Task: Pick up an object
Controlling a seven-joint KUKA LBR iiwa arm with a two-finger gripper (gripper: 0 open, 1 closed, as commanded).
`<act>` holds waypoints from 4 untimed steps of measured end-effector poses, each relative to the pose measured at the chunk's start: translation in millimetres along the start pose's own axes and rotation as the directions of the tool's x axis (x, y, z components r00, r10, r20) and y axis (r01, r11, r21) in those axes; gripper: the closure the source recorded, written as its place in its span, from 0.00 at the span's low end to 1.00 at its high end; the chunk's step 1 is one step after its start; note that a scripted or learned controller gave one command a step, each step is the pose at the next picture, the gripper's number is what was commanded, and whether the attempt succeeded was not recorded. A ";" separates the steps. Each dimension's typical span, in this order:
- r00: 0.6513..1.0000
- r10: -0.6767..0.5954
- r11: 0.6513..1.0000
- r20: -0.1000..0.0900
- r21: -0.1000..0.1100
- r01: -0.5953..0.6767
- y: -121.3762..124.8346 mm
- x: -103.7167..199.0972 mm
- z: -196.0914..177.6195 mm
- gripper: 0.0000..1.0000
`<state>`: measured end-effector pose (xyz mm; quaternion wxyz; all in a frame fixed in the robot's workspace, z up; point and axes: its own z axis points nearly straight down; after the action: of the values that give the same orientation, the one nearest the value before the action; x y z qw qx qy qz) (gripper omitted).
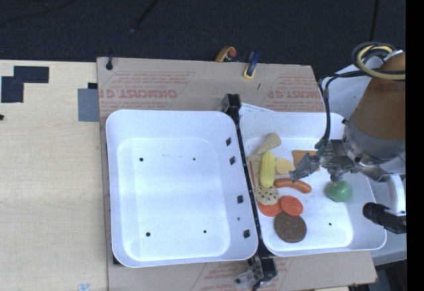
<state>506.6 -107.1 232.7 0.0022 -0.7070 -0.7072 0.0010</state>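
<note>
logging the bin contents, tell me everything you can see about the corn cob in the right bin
The corn cob is a small yellow piece with rows of kernels, probably plastic toy food. It lies flat, running near to far, in the left part of the right bin, close to the divider. It sits in a cluster: a pale cone-shaped piece at its far end, a waffle-patterned biscuit at its near end, a sausage to its right.
</note>
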 end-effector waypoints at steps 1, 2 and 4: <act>1.000 0.004 1.000 -0.002 0.013 -0.004 -35.5 -28.4 128.3 0.00; 1.000 -0.002 1.000 -0.001 0.000 0.002 -30.9 23.0 146.8 0.00; 1.000 -0.001 1.000 0.002 -0.008 0.001 42.0 14.5 143.8 1.00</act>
<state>547.9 -92.4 88.7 -0.0016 -0.7065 -0.7077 -0.0010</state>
